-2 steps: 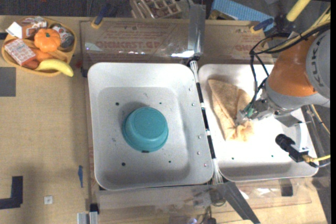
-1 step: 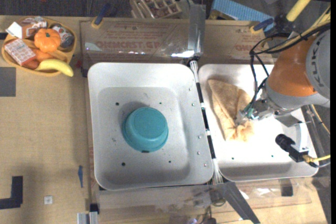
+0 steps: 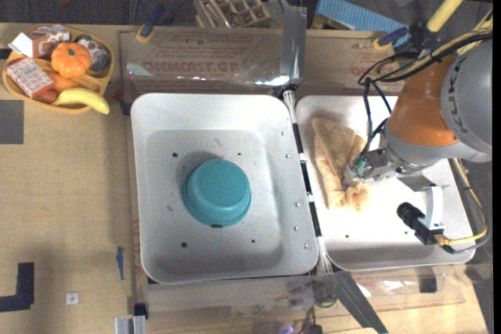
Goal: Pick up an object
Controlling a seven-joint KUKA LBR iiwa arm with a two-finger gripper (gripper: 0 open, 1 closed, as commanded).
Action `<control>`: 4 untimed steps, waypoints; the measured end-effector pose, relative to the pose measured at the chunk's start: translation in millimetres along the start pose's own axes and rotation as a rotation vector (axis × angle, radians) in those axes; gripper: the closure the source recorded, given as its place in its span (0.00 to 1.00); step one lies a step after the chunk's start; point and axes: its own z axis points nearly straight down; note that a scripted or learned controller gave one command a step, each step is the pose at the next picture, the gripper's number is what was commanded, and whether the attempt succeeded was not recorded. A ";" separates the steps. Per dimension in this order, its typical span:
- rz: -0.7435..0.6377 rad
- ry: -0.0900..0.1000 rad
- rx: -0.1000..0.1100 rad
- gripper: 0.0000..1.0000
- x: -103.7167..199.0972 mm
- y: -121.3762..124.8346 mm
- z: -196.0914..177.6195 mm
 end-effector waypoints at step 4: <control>0.007 -0.003 -0.005 1.00 -4.9 0.5 -18.9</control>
